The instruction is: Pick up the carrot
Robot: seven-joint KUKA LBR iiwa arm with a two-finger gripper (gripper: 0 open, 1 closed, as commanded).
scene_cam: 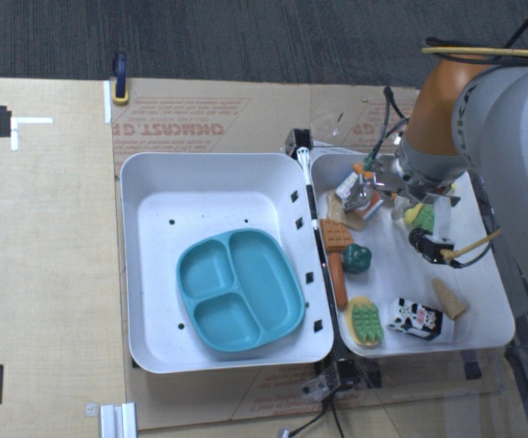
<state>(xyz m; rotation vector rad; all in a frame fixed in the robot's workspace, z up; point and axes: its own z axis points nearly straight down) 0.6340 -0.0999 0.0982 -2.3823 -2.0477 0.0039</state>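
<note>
From the overhead camera I see the counter [45,272] carrying two white bins side by side. The left bin [154,190] holds a teal divided plate [240,289] with three compartments. Behind the bins lies a flat sheet of cardboard [177,117] with red printing that reads mirrored or upside down from here; I cannot make out the words.

The right bin [482,322] holds the toys. The carrot [337,279], a long orange piece, lies along the bin's left wall, pointing toward the front, just beside a dark green vegetable [357,259] and just in front of a brown waffle-like piece [336,235]. Near the front sit a yellow oval with a green studded top [365,322], a black-and-white cow-patterned carton [416,318] whose label is too small to read, and a tan wedge [450,298].

The arm [482,108] reaches in from the right, and its gripper [373,185] hangs over the back of the right bin, above a small red-and-white package [359,199] and beside a yellow-green item [419,215]. It is well apart from the carrot. I cannot tell how the jaws stand; cables and clutter hide them.
</note>
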